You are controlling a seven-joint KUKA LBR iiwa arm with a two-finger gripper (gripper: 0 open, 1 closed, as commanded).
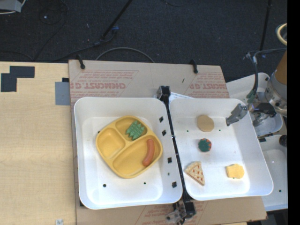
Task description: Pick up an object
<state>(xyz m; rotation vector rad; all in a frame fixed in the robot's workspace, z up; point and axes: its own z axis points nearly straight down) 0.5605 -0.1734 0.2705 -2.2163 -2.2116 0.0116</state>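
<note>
In the right bin (262,172) lie a round tan cookie (205,123), a small green and red ball (205,145), a tan waffle wedge (195,172) and a yellow block (235,171). My gripper (247,117) hangs over the bin's upper right edge, to the right of the cookie and apart from it. It is open, with one grey finger (236,114) pointing toward the cookie and nothing between the fingers. The arm's wrist (276,90) reaches in from the right edge.
The left bin (86,172) holds a yellow divided plate (112,146) with a green leafy piece (136,130) and a red sausage (149,152) in its compartments. A black divider (171,144) runs between the bins. Cardboard lies under both.
</note>
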